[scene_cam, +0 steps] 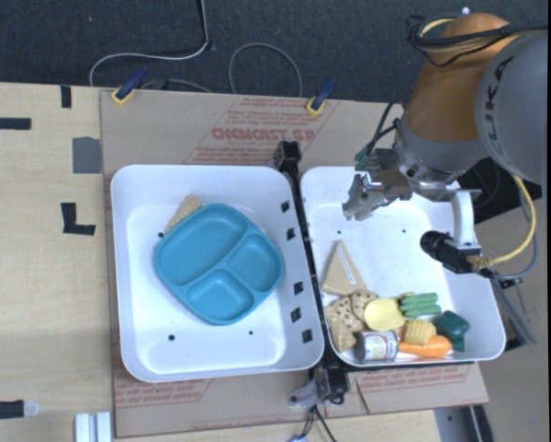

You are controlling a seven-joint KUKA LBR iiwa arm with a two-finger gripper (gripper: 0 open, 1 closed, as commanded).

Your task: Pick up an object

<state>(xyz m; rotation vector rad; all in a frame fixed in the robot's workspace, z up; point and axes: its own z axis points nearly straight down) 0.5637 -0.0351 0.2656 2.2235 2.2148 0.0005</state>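
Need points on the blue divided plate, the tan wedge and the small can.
Blue divided plastic plate (pixel 220 262): camera view, on its central ridge, left bin.
Tan triangular wedge (pixel 344 271): camera view, on its flat face, right bin.
Small metal can (pixel 377 346): camera view, on its side wall.

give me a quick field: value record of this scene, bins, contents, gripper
left bin: holds a blue divided tray, a tan piece poking out beneath its upper left edge
right bin: toy food heaped at the near edge
heap: tan wedge, cracker, yellow round piece, small can, carrot, green pieces
gripper: over the right bin's far part, apart from the heap, nothing seen between its fingers
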